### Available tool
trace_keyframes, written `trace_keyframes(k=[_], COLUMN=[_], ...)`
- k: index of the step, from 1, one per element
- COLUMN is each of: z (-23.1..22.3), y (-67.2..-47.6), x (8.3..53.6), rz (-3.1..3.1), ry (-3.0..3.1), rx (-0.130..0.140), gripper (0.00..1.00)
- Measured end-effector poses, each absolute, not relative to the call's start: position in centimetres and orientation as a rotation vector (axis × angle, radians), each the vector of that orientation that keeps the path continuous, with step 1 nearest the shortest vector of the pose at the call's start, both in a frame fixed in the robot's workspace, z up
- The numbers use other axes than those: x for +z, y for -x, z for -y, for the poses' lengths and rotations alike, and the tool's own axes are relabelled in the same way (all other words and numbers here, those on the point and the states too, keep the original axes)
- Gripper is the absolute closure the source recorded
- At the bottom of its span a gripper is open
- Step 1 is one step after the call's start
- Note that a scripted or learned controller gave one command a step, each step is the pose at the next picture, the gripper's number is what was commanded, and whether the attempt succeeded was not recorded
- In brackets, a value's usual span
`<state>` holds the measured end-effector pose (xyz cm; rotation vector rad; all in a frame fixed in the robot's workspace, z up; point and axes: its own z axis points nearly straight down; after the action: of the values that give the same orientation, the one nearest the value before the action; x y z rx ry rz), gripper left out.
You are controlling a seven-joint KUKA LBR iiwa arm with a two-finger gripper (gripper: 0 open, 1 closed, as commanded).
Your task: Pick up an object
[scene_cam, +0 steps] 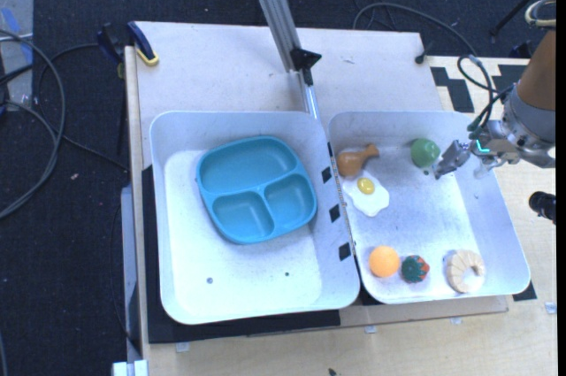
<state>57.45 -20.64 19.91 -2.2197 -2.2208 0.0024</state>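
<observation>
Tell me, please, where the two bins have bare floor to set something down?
Left bin: bare along its front edge, below the blue divided plate. Right bin: bare middle, between fried egg and right wall. Crowded: front row of orange ball, multicoloured piece, pastry; tool beside green ball.

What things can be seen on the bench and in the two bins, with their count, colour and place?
Left bin: one, white, on the bench.
Right bin: one, white, beside the left bin.
Divided plate: one, blue, three compartments, in the left bin.
Chicken leg toy: one, brown, right bin, far left part.
Fried egg toy: one, white with yellow yolk, right bin, near the chicken leg.
Green ball: one, right bin, far side.
Orange ball: one, right bin, near edge.
Multicoloured small toy: one, beside the orange ball.
Beige pastry-like toy: one, right bin, near right corner.
Gripper: one, grey, just right of the green ball.
</observation>
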Motion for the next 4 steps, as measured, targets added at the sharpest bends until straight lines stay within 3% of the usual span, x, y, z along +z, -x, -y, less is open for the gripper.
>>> trace_keyframes(k=[1, 3, 4], z=[20.6, 21.2, 21.3], y=[-57.5, -58.0, -58.2], x=[20.0, 9.1, 10.5], rz=[2.223, 2.224, 2.228], ry=[2.221, 2.223, 2.227], rx=[0.000, 0.000, -0.003], gripper=[0.00, 0.00, 1.00])
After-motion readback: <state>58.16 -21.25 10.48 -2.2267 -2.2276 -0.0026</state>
